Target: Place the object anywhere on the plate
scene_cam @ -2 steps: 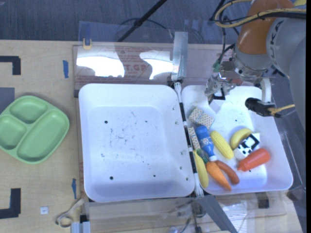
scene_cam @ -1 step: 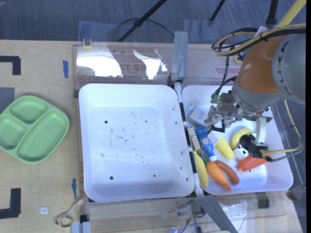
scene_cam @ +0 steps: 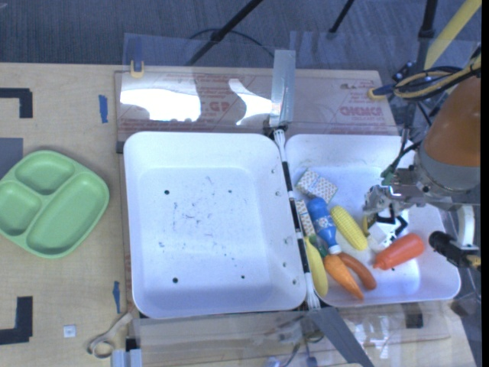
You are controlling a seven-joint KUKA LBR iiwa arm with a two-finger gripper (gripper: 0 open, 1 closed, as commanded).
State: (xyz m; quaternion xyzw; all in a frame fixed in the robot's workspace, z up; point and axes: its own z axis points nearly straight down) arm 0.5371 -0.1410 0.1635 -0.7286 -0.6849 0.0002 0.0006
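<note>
Reaching in from the right, the grey arm with its orange band [scene_cam: 458,125] is seen bent down over the right bin [scene_cam: 435,281], the gripper [scene_cam: 384,199] lowered just above the heaped toys. How far it is opened cannot be told, and nothing is seen held. An orange bottle [scene_cam: 397,251], a corn cob [scene_cam: 348,228] and a blue bottle [scene_cam: 324,225] are piled below it. The green plate [scene_cam: 52,202] is set well apart, left of the left bin [scene_cam: 206,220].
</note>
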